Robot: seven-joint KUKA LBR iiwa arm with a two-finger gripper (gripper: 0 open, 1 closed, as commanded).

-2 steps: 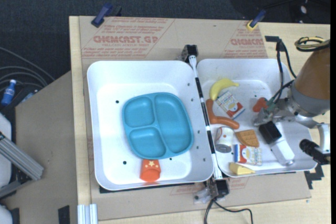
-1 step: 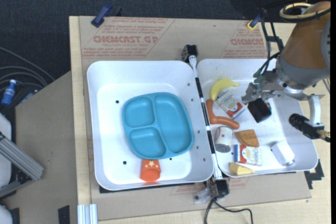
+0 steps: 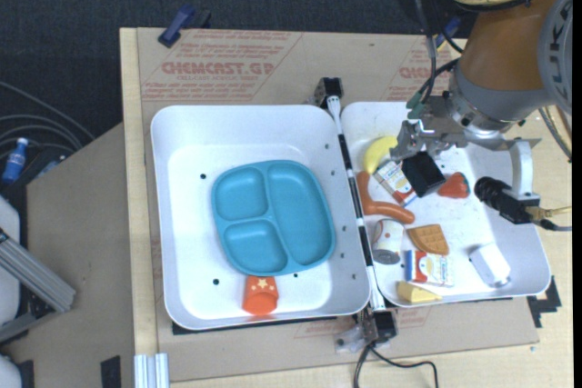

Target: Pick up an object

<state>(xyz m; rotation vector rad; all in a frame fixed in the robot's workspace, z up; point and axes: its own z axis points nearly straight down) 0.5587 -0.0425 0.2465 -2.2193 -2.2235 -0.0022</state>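
My gripper point(image 3: 411, 139) hangs low over the back left part of the right bin point(image 3: 535, 261). Right under it are a yellow fruit point(image 3: 380, 152), a small red-and-white packet point(image 3: 393, 181) and a black block point(image 3: 421, 173). The block touches the gripper's lower end, and I cannot tell whether it is held. A red toy point(image 3: 453, 187) lies just right of the block. An orange-red sausage point(image 3: 380, 205) lies along the bin's left wall.
The front of the right bin holds a brown cracker point(image 3: 428, 240), a grey can point(image 3: 386, 246), a small carton point(image 3: 427, 269), a cheese wedge point(image 3: 416, 293) and a white cylinder point(image 3: 490, 263). The left bin point(image 3: 173, 195) holds a blue divided plate point(image 3: 273, 218) and an orange cup point(image 3: 261, 294).
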